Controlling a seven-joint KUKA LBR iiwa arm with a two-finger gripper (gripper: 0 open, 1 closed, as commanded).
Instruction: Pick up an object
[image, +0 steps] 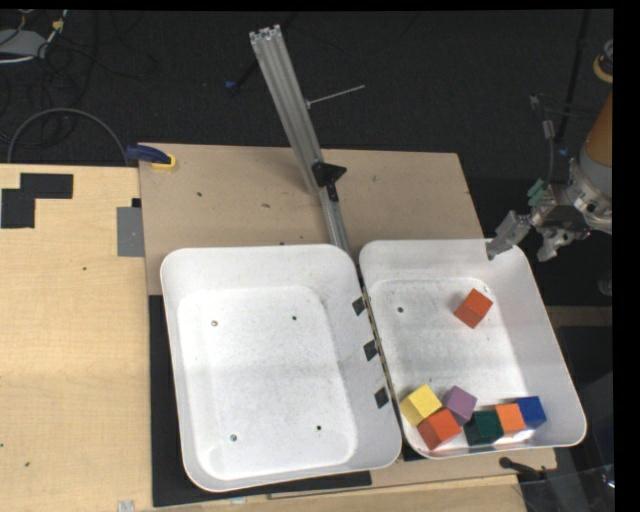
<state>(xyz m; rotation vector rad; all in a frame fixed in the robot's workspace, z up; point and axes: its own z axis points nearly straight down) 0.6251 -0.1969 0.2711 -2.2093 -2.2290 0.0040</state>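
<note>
The gripper (527, 237) hangs with fingers apart and bare over the right bin's (555, 330) far corner, near the lone orange cube (473, 307), so a descent here risks striking the rim.

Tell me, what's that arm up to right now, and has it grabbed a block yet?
Gripper at right bin's far right corner, holding nothing. Orange block lies alone mid-bin, untouched. Six blocks clustered at near edge. Nothing in the way.
</note>
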